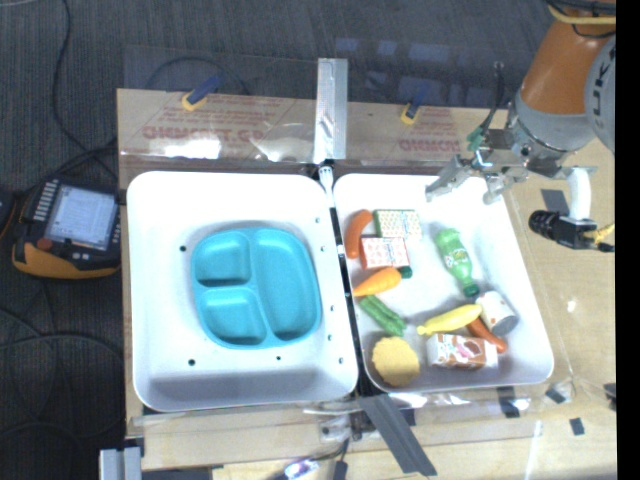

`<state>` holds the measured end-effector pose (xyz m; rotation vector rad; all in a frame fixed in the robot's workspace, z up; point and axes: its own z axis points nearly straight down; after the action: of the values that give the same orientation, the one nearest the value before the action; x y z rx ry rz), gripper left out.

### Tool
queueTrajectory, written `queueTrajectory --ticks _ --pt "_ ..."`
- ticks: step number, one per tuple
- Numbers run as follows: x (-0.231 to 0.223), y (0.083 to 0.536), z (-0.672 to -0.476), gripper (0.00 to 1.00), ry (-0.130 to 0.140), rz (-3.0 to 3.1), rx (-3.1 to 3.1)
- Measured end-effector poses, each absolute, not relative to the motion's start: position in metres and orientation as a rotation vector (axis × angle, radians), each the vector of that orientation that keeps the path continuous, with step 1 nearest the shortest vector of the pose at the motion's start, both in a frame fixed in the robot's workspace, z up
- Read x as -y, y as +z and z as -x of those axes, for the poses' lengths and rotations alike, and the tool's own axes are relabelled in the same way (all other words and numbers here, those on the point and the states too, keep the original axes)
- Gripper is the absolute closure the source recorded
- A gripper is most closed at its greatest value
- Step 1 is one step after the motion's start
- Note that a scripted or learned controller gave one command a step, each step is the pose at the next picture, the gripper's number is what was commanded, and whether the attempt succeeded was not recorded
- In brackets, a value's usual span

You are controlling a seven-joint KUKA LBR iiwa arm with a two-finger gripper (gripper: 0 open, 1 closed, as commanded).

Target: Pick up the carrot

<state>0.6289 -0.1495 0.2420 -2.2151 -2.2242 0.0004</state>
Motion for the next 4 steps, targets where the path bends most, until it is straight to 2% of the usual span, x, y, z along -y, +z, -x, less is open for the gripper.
queueTrajectory --ticks 1,2,3,4 --pt "0.097 0.149 -0.558 0.00 -0.002 1.574 2.716" --pt "0.086 0.184 -0.536 0.00 0.000 1.385 2.819" --pt "0.099 0.095 -0.555 0.00 -0.019 1.758 2.615" --pt "0.131 0.191 -0.545 0.00 0.002 1.840 2.547"
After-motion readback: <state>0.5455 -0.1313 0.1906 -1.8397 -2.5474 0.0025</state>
